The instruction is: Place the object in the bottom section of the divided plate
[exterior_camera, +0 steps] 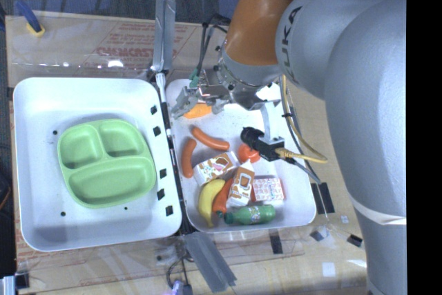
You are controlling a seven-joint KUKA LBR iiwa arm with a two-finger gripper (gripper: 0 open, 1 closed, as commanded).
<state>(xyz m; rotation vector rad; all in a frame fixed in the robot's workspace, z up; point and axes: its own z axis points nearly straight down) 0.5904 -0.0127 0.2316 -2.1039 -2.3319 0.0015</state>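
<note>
Green divided plate [106, 161] in left bin [27, 148] bare, bottom section unfilled. Tool [195, 99] low in right bin [304, 211] over orange item [198, 110]; grip state indeterminate. Placement outstanding.

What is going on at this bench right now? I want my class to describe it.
A grey robot arm reaches in from the right over the right bin, which holds a heap of toy food: two sausages, a banana, a green bottle and small cartons. Its gripper hangs at the bin's far left corner by an orange piece. The green divided plate in the left bin has nothing on it yet.
</note>
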